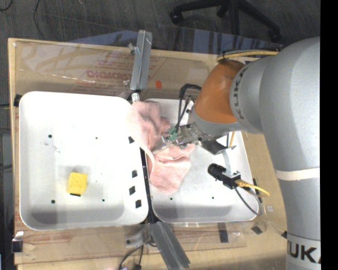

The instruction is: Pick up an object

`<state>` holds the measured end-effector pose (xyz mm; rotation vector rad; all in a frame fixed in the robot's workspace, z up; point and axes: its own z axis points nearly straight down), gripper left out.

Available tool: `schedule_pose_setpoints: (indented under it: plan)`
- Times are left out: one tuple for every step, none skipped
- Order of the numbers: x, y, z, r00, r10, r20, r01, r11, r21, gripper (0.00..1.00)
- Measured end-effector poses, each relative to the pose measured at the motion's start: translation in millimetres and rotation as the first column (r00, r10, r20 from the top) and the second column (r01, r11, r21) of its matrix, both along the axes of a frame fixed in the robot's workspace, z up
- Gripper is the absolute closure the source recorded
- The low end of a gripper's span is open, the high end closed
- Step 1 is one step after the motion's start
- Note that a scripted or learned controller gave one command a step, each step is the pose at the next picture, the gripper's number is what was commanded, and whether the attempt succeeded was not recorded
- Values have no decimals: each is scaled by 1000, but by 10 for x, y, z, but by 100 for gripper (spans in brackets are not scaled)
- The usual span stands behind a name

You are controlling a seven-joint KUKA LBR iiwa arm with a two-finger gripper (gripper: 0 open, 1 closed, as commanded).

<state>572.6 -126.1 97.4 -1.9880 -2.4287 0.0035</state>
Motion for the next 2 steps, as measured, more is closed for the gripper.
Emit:
schedule_pose_setpoints:
  plan:
    - [5, -7, 101, 1000, 5, 0, -5, 1000, -2, 100]
    - [509, 356, 1083, 989, 147, 4, -147, 989, 0, 100]
